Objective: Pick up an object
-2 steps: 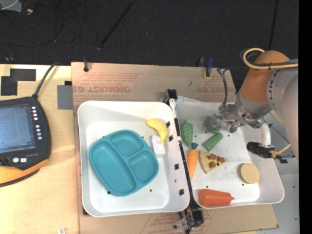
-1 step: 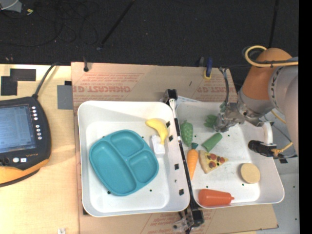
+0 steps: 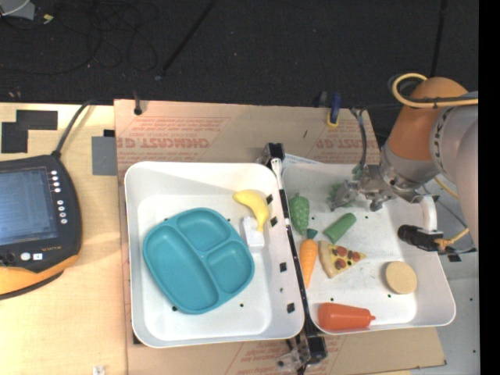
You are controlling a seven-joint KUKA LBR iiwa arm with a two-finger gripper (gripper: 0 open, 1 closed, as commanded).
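Two glossy white bins (image 3: 156, 186); metal gripper (image 3: 355, 194) above smooth green cylinder (image 3: 340, 227), finger spread impossible to tell.

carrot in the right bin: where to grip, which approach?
Judging by its pose, take the carrot from above, across its thick upper half, just below the green top. It lies flat, narrowing towards the near rim. The bin divider runs close along one side and the pizza slice lies on the other, so close the claw carefully.
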